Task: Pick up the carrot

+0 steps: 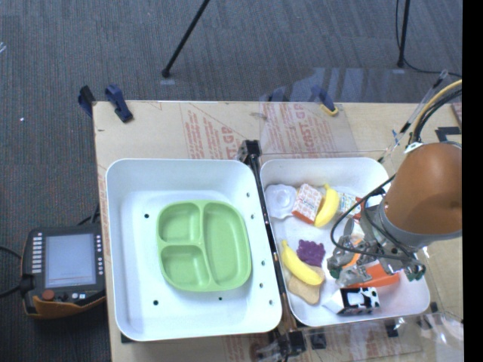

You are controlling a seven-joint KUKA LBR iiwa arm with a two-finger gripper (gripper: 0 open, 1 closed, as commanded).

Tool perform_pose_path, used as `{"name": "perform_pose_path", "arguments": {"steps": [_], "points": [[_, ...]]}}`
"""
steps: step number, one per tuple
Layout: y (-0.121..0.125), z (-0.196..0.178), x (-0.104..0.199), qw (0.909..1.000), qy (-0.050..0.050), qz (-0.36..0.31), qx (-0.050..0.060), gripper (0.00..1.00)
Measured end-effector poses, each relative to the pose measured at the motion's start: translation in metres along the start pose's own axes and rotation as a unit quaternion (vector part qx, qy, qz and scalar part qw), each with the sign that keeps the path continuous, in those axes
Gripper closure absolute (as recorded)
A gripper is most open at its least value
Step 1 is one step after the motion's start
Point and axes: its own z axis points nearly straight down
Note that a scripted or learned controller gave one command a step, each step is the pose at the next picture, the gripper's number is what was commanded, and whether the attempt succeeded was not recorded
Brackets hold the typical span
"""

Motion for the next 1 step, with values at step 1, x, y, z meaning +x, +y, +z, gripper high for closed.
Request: {"name": "perform_pose_path", "arguments": {"steps": [1], "points": [[0.0784,-0.0552,-0.0208,0.9949,0.0,-0.101,-0.001,1.0]]}}
